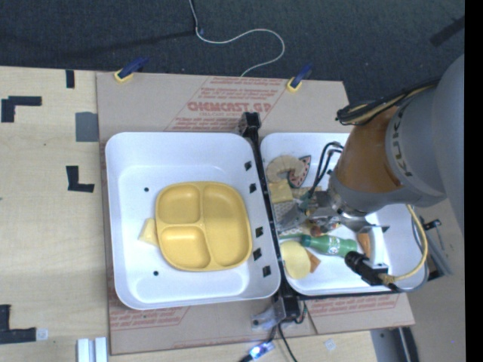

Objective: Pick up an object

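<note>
In the camera view, the gripper [321, 211] is low inside the right bin [400, 225], above a crowd of small objects; how far it is open I cannot tell. A green bottle [330, 243] lies just near of it, beside a yellow object [296, 260]. The left bin [124, 202] holds a yellow divided plate [202, 226].

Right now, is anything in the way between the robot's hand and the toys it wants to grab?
Nothing visible is. The gripper is low in the right bin, right over the pile, next to the green bottle and a yellow piece.
</note>
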Motion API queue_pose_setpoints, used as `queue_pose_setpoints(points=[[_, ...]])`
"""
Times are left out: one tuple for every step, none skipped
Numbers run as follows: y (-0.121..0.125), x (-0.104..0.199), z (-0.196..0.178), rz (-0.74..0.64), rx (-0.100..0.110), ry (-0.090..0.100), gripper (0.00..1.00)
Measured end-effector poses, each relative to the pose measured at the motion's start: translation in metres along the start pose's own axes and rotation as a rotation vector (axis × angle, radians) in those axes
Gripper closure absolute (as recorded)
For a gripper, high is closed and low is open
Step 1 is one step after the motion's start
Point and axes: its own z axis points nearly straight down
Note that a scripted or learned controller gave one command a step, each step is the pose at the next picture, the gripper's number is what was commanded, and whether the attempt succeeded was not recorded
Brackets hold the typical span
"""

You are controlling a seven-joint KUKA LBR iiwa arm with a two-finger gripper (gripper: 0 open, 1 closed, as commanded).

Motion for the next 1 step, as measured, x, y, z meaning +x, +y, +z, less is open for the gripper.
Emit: queue_pose_setpoints(points=[[0.002, -0.0042, 0.0172, 0.004, -0.015, -0.008, 0.0]])
